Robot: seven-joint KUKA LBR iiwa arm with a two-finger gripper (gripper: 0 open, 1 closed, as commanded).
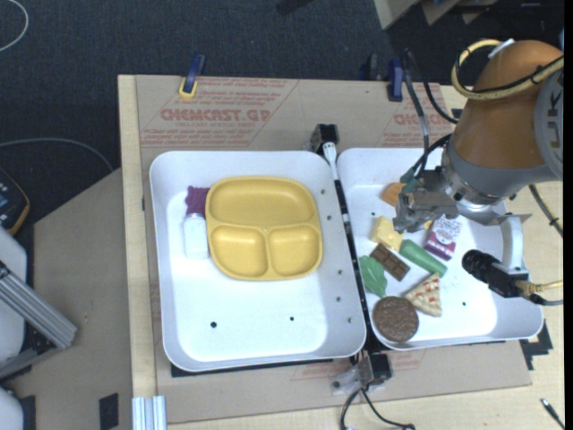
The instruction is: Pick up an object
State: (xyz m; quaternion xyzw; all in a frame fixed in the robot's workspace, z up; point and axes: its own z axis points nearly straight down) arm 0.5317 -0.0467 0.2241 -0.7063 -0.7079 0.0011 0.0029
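Gripper (405,225) low in the right bin (466,328), state impossible to tell, just above yellow cheese wedge (388,234), beside green cylinder (422,258) and brown bar (390,260).

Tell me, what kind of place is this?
Probably a robot lab: an arm reaches over two white bins of toy food on a bench, with cables lying about.
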